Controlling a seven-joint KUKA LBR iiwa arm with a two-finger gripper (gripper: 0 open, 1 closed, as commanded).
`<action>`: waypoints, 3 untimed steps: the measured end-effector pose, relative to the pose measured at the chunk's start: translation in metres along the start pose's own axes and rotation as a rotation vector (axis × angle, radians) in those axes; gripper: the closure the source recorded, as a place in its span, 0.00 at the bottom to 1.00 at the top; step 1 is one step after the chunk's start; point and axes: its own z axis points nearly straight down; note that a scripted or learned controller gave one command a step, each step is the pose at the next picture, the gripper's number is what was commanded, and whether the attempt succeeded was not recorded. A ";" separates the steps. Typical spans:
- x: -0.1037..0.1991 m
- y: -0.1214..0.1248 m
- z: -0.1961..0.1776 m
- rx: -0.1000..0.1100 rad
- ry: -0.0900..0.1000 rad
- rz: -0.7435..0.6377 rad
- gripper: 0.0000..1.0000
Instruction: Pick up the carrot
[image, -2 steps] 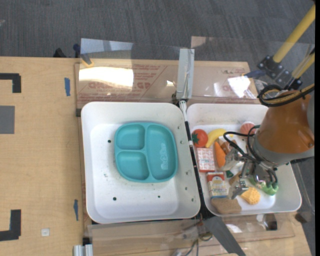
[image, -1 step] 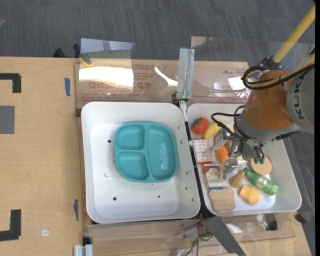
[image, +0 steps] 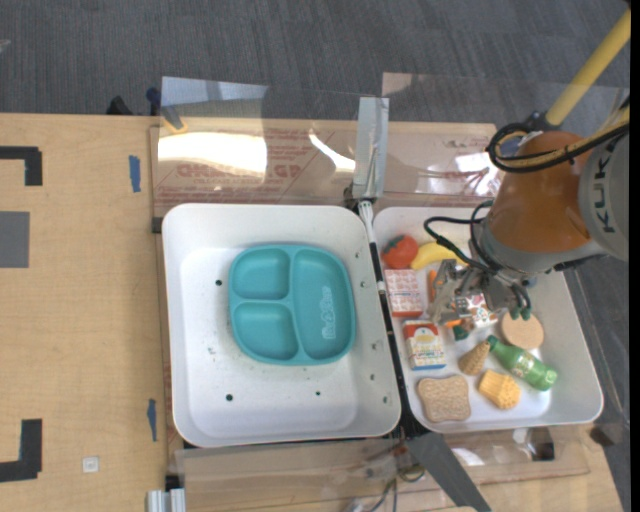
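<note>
Right bin (image: 585, 395): carrot (image: 457, 322) beneath fingers (image: 466, 300)

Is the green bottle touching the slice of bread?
Apart. The camera view shows the green bottle and the bread slice with white bin floor and other toy food between them.

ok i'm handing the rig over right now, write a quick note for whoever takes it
End effector: down low in the right bin, over the toy food pile. Its grip state cannot be read from this view.
Carrot: a small orange piece sits right under the end effector, probably the carrot, but it is too small and covered to be sure.
Nearby: bread slice, green bottle, banana.
Left bin: holds the teal divided plate.
Done: arm is at the pile.
Left: confirm the grasp, then lift the carrot.
</note>
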 end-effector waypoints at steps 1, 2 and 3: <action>0.001 0.000 0.001 -0.001 0.003 0.000 0.00; 0.006 -0.002 0.011 -0.001 0.005 0.052 0.00; -0.005 -0.006 0.013 -0.004 0.019 0.088 0.00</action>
